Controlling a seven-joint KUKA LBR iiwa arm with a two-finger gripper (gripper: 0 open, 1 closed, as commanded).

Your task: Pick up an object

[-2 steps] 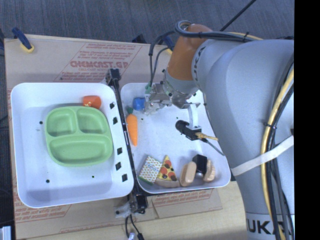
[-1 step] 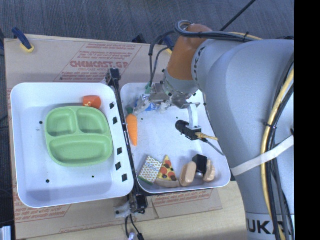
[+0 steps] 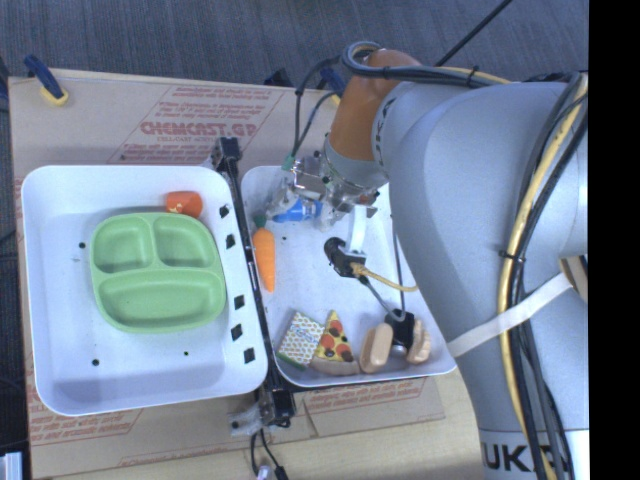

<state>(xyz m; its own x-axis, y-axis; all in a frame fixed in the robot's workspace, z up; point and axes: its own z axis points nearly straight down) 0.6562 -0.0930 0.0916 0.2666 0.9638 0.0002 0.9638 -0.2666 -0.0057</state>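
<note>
A blue object (image 3: 291, 211) lies in the right bin's (image 3: 300, 373) far left corner, directly under the gripper (image 3: 312, 200). Whether the pincer is apart or clamped cannot be told. A carrot (image 3: 264, 258) lies just near of it; the left bin (image 3: 40, 298) holds a green tray (image 3: 156, 270).

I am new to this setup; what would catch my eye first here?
The big grey arm fills the right side, its tool low over the far end of the right bin. In the left bin lies a green divided plate. A carrot lies along the right bin's left wall.
</note>
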